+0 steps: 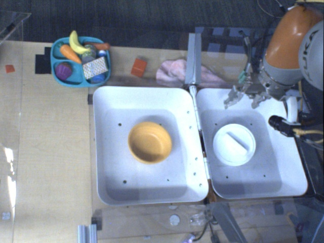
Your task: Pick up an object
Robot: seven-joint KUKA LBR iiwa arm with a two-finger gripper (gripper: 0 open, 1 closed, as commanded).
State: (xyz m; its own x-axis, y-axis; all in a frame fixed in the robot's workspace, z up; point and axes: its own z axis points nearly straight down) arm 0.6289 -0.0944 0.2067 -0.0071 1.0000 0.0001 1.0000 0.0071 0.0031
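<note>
A yellow bowl [150, 142] sat upright in the left bin [109, 176], and a white round lid [234, 144] lay in the right bin [283, 181]. The gripper [246, 99] hung over the right bin's far edge, its fingers [230, 98] spread and holding nothing.

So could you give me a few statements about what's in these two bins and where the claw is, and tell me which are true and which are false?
1. A yellow bowl sits in the left bin. True.
2. The white round lid lies in the same bin as the bowl. False: it lies in the right bin.
3. The claw hangs over the right bin's far edge. True.
4. The claw is gripping the bowl. False: it is apart from the bowl, over the other bin.
5. The blue tray of toy food stands inside the left bin. False: it stands on the bench beyond it.
</note>
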